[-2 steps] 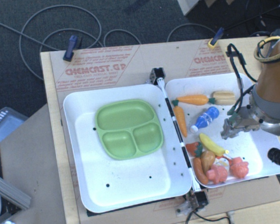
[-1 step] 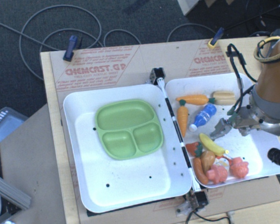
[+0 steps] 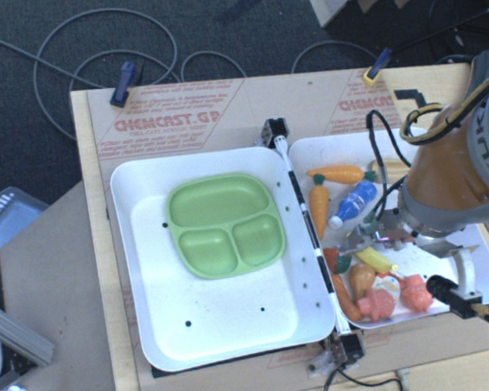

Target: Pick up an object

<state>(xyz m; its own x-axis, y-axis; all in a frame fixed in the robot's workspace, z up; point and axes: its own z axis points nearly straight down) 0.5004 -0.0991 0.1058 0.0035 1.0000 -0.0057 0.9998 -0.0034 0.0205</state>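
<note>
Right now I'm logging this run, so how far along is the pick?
Done: the arm's hand has reached down into the right white bin, among the toy food near the small blue-and-white bottle and the yellow banana-shaped piece. In hand: nothing visibly held; the wrist hides the grip. Left: grasping and lifting an object. The green divided plastic tray lies in the left white bin.

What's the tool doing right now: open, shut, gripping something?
Tool: cannot be told; it sits low in the right bin among the toy foods, beside the blue bottle.
</note>
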